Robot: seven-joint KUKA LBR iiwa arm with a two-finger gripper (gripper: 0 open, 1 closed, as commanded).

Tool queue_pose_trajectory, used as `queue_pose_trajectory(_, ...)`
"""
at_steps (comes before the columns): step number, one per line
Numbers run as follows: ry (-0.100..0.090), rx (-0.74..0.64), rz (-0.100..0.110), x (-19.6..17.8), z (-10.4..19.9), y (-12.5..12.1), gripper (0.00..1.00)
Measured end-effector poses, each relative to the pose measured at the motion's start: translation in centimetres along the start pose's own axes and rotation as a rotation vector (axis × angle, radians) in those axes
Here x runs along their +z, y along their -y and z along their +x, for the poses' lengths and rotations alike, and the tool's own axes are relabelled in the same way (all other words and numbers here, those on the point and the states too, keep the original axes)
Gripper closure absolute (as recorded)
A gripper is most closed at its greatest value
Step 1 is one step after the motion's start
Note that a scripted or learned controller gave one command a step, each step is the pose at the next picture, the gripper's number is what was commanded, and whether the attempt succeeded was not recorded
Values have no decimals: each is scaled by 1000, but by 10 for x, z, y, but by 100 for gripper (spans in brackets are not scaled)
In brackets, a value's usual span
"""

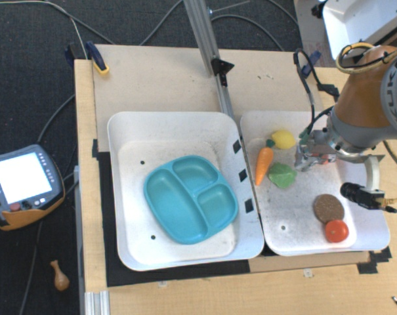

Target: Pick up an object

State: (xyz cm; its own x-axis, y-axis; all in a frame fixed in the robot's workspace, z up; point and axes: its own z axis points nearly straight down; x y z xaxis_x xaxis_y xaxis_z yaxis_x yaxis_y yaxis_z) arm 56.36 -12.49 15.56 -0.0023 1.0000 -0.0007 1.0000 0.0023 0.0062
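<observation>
The gripper (pixel 306 157) is hanging low by the green toy (pixel 281 175), I cannot tell its fingers' state, and nothing is getting lifted yet

Two shallow white plastic bins (pixel 185 126) look matt and finely speckled. A glossy turquoise plastic divided tray (pixel 190 199) shines smoothly. Beside the jaws of the grey metal gripper (pixel 306 157), smooth plastic toy foods: orange carrot (pixel 263 165), yellow lemon (pixel 283 140). The pale wooden bench (pixel 152 77) looks matt.
</observation>
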Motion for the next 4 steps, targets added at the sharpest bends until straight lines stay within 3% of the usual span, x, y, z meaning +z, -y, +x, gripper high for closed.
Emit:
queue_pose_trajectory(1, 1, 1, -2, -63, -6, 0, 100)
queue_pose_trajectory(2, -1, 1, 4, -71, -6, -1, 100)
queue_pose_trajectory(4, -4, -3, 8, -73, 96, -9, 100)
